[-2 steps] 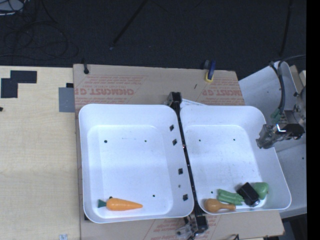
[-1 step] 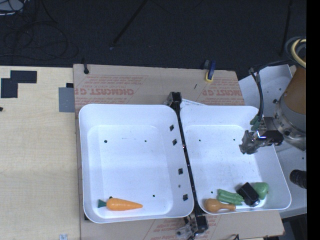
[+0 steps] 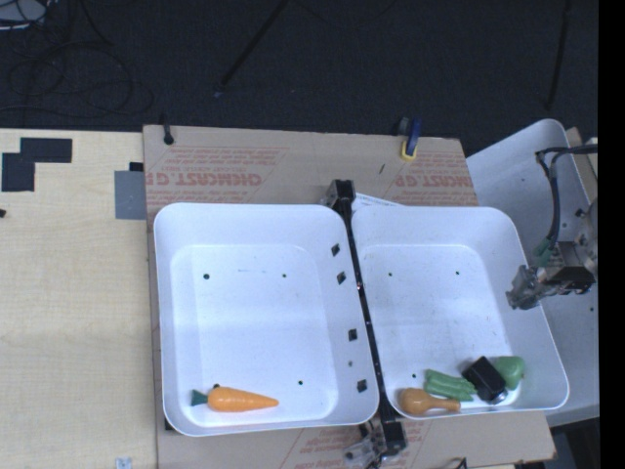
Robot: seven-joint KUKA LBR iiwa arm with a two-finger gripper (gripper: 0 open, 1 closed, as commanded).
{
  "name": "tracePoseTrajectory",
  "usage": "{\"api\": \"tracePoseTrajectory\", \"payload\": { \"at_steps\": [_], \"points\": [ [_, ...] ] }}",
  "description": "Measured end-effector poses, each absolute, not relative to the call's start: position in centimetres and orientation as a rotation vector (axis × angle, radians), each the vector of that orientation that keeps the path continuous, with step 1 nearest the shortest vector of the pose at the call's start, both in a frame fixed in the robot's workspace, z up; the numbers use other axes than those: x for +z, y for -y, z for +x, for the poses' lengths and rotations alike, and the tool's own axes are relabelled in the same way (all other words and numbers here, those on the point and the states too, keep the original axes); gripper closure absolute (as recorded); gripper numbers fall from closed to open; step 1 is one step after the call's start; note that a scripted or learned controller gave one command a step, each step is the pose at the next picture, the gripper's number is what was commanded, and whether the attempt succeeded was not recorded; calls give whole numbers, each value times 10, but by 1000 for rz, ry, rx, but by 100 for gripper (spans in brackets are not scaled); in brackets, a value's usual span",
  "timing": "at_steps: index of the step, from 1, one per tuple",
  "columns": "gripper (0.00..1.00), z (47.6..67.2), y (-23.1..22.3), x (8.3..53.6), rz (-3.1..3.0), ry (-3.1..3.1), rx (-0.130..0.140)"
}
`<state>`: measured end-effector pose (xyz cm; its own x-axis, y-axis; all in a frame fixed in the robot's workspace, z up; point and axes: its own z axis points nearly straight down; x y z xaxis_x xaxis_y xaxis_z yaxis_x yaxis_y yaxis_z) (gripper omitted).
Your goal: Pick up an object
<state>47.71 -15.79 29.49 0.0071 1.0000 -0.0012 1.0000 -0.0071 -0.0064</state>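
At right bin's (image 3: 532, 262) edge, gripper (image 3: 524, 291) hovers, pincer state unclear; toy carrot (image 3: 239, 399) lies in left bin (image 3: 166, 262), black block (image 3: 484, 378) right.

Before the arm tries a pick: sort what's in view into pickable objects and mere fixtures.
Pickable:
- orange carrot, left bin
- green pod, right bin
- black block, right bin
- tan gourd-shaped toy, right bin
- green piece, right bin

Fixtures:
- left bin
- right bin
- blue-yellow clamp
- cardboard sheet

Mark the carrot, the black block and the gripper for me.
carrot (image 3: 241, 400), camera view, middle of its orange body in the left bin.
black block (image 3: 484, 377), camera view, its top face.
gripper (image 3: 522, 289), camera view, its tip at the right bin's edge.
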Motion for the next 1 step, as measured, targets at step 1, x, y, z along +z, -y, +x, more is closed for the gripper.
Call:
{"api": "tracePoseTrajectory", "payload": {
  "at_steps": [1],
  "points": [
    [100, 476, 135, 317, -2219, 2223, 0]
  ]
}}
